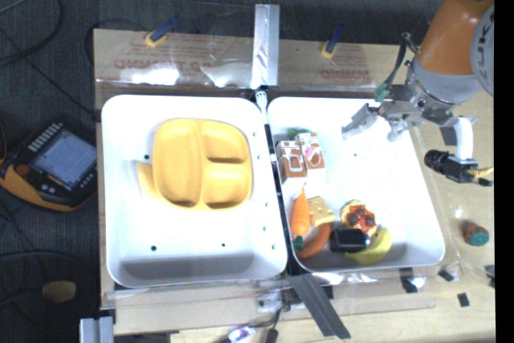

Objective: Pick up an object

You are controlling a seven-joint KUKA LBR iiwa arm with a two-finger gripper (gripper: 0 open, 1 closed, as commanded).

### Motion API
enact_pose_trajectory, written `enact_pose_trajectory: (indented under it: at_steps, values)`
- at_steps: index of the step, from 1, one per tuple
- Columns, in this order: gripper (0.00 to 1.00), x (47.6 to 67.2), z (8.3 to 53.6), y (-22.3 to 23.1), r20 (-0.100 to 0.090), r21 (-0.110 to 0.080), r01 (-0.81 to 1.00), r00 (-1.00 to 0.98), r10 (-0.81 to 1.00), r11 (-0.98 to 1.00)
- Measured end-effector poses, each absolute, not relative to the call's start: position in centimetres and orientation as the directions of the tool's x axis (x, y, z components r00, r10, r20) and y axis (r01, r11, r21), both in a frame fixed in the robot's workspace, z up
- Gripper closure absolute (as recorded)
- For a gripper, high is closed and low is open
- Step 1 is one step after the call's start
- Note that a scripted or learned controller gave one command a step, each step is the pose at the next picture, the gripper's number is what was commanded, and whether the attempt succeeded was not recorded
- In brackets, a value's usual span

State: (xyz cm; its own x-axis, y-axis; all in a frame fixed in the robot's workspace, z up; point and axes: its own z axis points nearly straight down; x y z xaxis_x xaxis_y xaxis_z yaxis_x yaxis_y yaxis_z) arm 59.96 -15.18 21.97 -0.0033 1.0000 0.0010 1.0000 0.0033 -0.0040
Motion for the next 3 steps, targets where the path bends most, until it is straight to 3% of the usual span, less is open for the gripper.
enact_pose_trajectory:
  at_steps: [1,2,3]
  values:
    - [0.00,63.8,15.0,-9.2,0.000,-0.005,0.999,-0.044,0.999,0.044]
    - [0.00,63.3,10.6,-9.6,0.001,-0.003,0.997,-0.074,0.997,0.074]
    - [0.00,61.9,18.2,-4.1,-0.001,-0.003,0.975,-0.221,0.975,0.221]
